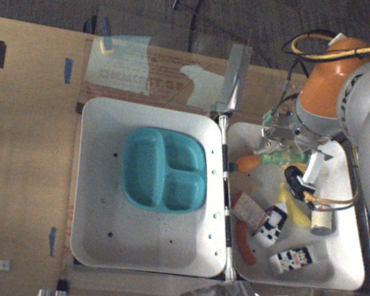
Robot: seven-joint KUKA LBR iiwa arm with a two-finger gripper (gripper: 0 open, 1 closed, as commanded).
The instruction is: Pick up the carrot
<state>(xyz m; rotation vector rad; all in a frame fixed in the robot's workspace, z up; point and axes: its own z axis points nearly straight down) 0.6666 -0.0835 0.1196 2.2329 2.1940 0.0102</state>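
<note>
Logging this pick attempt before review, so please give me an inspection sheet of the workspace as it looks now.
Surface: two white bins side by side, left bin, right bin.
Job's things: carrot at the right bin's upper left, green top toward the gripper.
Clutter: teal divided tray in the left bin; banana, sausage, cow-patterned toys in the right bin.
Grippers: gripper low beside the carrot's green top.
Cables: yellow cable over the right bin.
Surroundings: blue tape on the bench.
</note>
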